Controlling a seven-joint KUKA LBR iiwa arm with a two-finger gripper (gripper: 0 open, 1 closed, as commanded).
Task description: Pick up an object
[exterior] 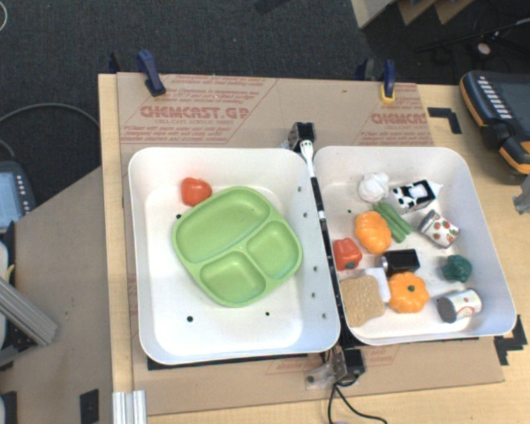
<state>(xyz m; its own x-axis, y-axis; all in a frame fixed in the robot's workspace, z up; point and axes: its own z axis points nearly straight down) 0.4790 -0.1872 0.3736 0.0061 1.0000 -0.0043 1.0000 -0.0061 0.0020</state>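
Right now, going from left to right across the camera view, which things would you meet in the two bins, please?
Red tomato → green divided plate → red pepper → orange pumpkin → dark green ball.

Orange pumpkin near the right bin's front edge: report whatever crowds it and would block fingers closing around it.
The orange pumpkin is hemmed in: tan sponge touching its left, black block close behind, white mug at its right. From above, nothing covers it.
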